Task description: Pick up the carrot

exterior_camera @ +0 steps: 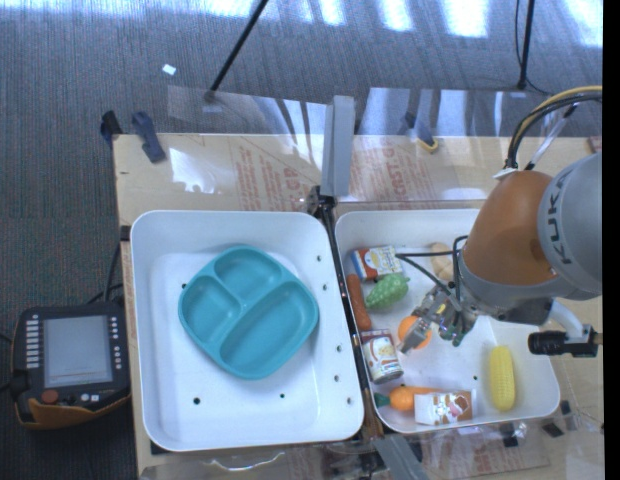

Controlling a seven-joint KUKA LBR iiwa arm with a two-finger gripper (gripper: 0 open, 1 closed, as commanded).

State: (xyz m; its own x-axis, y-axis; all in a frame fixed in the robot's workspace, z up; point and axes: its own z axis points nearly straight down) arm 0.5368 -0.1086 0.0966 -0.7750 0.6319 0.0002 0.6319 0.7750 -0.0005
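The gripper (427, 328) sits low in the right bin (546, 400) over a round orange item (410, 328), jaw opening indeterminate, while the carrot (358, 301) lies against that bin's left wall, beside the green item (387, 291).

On the table (240, 173) sit 2 shallow white bins side by side. The left bin (160, 238) holds a teal divided plate (249, 311) with 3 compartments, lying flat near the middle. The right bin (545, 393) holds a small carton with a red label (375, 262) near its upper left, a green bumpy fruit (387, 291) just below it, a can (380, 356) lying against the left wall, a yellow corn cob (501, 377) toward the right, and a small packet (444, 407) near the front wall. A control pendant with a grey screen (72, 360) rests on the carpet left of the table.
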